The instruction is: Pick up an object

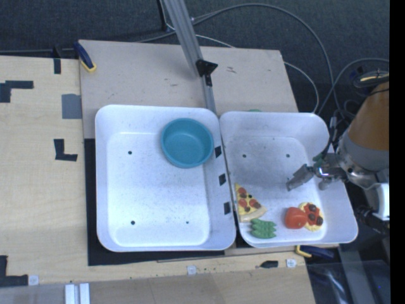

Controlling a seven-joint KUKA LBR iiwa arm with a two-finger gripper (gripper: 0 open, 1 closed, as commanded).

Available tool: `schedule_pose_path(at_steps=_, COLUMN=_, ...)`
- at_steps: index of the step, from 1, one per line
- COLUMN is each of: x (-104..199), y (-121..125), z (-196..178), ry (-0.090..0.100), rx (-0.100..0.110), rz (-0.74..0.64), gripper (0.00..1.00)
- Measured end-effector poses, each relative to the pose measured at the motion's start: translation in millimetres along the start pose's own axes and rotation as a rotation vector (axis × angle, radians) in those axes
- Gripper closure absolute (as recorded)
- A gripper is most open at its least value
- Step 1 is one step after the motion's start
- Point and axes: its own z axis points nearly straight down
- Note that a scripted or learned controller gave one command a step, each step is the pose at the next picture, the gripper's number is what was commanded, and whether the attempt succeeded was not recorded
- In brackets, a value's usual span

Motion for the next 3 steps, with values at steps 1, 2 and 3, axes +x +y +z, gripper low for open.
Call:
schedule_pose_path(at_steps=1, x=2, y=3, z=62, ry=0.000, rx=0.000, rz=-0.001, gripper=0.00)
schedule_pose_path(at_steps=2, x=1, y=4, z=50, ry=-0.001, rx=-0.003, rz=-0.001, gripper=1.00)
schedule_pose_path(at_steps=3, x=2, y=-6, z=-5, ry=-0.002, rx=-0.007, rz=0.000, gripper=1.00)
